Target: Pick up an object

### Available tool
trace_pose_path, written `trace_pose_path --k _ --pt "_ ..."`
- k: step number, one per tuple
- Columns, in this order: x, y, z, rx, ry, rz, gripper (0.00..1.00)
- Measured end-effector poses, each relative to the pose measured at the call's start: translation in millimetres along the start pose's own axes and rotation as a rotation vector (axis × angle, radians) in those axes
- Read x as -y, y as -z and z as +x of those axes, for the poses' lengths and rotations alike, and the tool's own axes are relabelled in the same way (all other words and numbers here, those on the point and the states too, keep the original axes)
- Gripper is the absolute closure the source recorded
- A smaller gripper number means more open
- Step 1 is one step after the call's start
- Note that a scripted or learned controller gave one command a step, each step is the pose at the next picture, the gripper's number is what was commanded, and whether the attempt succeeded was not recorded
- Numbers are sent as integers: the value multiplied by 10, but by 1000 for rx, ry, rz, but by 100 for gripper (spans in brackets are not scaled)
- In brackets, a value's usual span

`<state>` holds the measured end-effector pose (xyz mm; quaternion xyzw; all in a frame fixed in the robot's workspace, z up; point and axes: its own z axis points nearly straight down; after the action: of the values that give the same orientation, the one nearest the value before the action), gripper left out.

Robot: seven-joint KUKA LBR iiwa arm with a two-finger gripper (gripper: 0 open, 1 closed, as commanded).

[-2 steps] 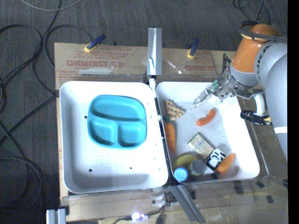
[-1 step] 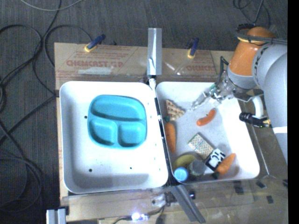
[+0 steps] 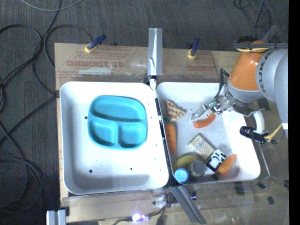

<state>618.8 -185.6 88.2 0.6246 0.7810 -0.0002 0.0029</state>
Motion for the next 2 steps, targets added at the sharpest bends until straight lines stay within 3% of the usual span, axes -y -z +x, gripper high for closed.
trace_pose_path --k 1,2 --pt "-25 105 15 -3 1 -7 100" --pt "-26 105 16 -3 1 -7 0"
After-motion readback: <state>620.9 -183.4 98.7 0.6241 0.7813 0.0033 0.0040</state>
